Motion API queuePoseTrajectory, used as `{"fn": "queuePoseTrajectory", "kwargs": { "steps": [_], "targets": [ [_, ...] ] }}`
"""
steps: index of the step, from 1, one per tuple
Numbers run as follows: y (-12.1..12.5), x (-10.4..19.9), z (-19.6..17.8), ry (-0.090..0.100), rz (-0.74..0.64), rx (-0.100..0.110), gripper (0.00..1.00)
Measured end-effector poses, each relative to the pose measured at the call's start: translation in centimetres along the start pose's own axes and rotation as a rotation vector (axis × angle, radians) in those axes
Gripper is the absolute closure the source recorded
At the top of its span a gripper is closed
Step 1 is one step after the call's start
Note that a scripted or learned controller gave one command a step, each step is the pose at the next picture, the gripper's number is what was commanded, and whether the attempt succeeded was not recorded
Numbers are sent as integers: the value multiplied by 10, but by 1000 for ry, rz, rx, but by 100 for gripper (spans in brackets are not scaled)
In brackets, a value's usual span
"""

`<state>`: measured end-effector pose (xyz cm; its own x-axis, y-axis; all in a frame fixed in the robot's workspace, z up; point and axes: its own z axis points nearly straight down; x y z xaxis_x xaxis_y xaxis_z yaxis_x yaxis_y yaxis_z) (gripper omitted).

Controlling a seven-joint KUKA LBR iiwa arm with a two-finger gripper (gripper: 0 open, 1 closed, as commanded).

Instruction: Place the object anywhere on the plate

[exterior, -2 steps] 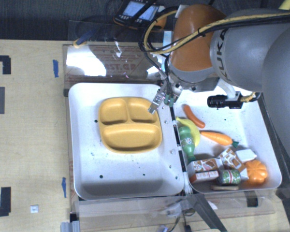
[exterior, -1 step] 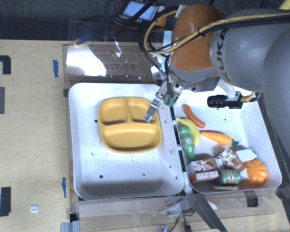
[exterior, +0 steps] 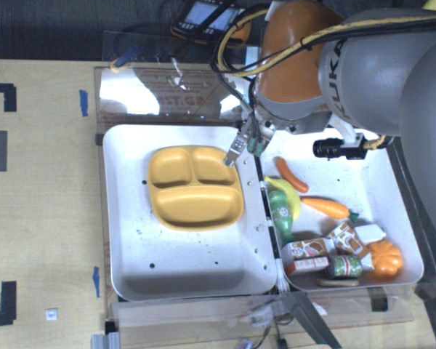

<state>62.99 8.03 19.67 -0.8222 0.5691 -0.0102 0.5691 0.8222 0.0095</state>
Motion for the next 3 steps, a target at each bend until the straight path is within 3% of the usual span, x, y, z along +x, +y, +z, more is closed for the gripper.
{"fn": "queuePoseTrajectory", "kwargs": {
  "steps": [1,2,3],
  "targets": [
    [-44,22,11,12,-276,7,100],
    [36,8,-28,5,-603,0,100],
    [36,8,-28,5,-603,0,0]
  ]
}}
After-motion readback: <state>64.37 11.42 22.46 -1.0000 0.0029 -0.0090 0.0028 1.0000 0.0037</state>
